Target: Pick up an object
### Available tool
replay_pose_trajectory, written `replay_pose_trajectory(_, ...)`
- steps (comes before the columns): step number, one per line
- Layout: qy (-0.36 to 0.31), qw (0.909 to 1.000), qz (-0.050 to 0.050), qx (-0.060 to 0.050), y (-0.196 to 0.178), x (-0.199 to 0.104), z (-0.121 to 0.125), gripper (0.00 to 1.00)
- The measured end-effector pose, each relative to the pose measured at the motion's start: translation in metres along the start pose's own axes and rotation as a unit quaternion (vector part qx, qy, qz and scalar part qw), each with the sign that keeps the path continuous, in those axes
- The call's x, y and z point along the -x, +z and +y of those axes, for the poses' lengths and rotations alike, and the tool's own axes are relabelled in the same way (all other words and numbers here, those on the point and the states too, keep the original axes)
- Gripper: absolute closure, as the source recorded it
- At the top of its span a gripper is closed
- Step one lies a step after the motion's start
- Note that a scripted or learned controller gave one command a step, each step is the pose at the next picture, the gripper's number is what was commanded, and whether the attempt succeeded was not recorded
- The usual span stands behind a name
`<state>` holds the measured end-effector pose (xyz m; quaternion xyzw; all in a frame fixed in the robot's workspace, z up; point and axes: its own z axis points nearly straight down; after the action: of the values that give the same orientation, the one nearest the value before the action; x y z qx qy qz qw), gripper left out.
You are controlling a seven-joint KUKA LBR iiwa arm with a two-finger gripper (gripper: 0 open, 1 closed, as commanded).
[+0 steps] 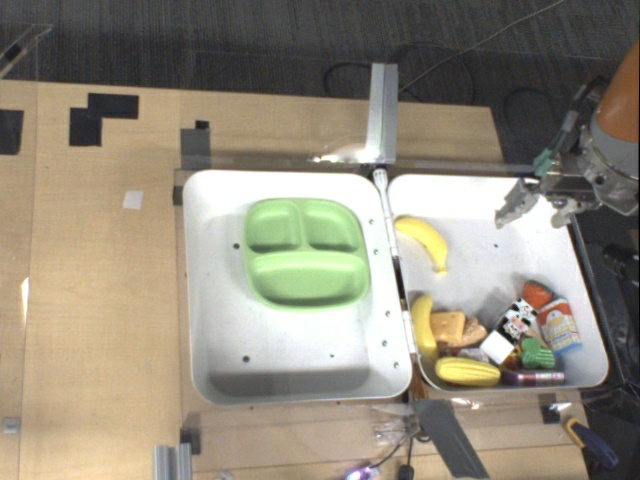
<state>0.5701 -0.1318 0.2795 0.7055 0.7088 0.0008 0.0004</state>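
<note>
1. Banana (424, 241) lies in the right bin (590, 298), upper left area.
2. Arm enters from the right; gripper (535, 206) hangs over the bin's upper right corner, open, empty.

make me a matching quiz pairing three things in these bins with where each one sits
Things:
1. green three-compartment plastic plate
2. curved yellow banana lying alone
3. claw

Places:
A. upper part of the right bin, apart from the pile
B. over the right bin's upper right corner
C. middle of the left bin

Pairs: 1-C, 2-A, 3-B
</note>
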Motion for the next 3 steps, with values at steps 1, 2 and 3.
replay_pose_trajectory(1, 0.117, 0.9931, 0.000, 0.001, 0.019, -0.010, 0.007, 0.00)
replay_pose_trajectory(2, 0.080, 0.9968, 0.000, 0.003, 0.158, -0.032, 0.069, 0.00)
replay_pose_trajectory(3, 0.064, 0.9979, 0.000, 0.005, 0.190, -0.047, 0.063, 0.00)
